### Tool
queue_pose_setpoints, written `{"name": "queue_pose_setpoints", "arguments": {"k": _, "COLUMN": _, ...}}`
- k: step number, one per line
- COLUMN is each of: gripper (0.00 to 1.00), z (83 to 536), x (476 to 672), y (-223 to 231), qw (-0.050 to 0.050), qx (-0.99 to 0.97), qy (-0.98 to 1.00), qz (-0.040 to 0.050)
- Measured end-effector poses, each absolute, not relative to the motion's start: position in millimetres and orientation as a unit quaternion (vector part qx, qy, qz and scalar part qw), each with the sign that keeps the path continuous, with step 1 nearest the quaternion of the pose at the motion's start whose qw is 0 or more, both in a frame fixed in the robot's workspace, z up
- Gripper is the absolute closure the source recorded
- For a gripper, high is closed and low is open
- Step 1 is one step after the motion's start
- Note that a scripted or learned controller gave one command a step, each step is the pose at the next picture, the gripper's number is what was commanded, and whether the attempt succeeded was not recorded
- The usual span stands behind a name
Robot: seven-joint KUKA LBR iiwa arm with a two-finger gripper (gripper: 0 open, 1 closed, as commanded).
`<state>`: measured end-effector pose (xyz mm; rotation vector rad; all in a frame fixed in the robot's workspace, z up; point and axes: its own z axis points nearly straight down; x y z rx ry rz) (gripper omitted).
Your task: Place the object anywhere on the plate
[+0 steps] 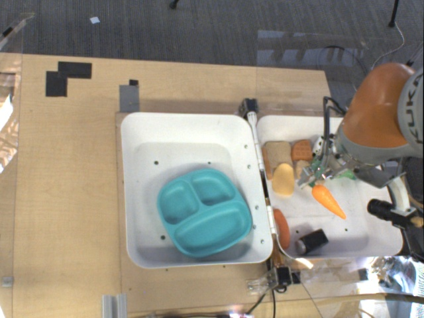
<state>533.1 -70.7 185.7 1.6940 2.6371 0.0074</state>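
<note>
Hovering the end effector (317,172), grip state impossible to tell, beside the carrot (328,200) in the right bin (371,240), probably needing descent before carrying to the plate (204,212).

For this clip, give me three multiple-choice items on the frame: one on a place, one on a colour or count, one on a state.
1. Where is the plate?
A. in the left bin
B. in the right bin
C. on the bare bench

2. What colour is the plate?
A. red
B. teal
C. yellow

3. What lies on the plate now?
A. the carrot
B. the yellow piece
C. no food item

Answers:
1. A, it sits inside the left bin.
2. B, its sections are teal.
3. C, the carrot and the yellow piece lie in the right bin, by the gripper.
</note>
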Motion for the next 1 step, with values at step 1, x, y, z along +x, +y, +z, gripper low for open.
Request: {"name": "queue_pose_setpoints", "arguments": {"k": 1, "gripper": 1.00, "z": 226.5, "x": 512.6, "y": -13.4, "qw": 0.004, "qx": 0.541, "qy": 0.841, "qz": 0.0040}}
